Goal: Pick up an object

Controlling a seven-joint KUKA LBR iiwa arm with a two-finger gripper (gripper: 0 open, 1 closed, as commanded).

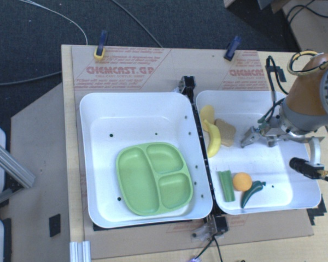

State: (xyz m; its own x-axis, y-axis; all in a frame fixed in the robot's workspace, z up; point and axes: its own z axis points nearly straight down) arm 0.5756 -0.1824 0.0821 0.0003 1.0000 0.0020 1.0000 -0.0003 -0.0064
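Reaching in over the right bin [303, 198], the hand [250, 137] is pictured low above bare white floor near the bin's middle, with nothing seen between its fingers. Whether those fingers are apart or together cannot be told, since they are small and blurred against the plastic. The approach stage is judged to be in hand, and no object has yet been lifted. Candidates are gathered at the bin's left side: a banana [210, 132] against the dividing wall, a tan slice of bread [227, 131] just beside it and nearest the hand, and farther forward a green stick [226, 185], an orange ball [241, 182] and a green pepper [251, 192], the last two touching. A short move toward the bread or banana, then a descent and a closing of the fingers, is judged to be called for. The arm is cut off at the right edge. In the left bin [93, 119] a green divided plate [153, 176] is seen.
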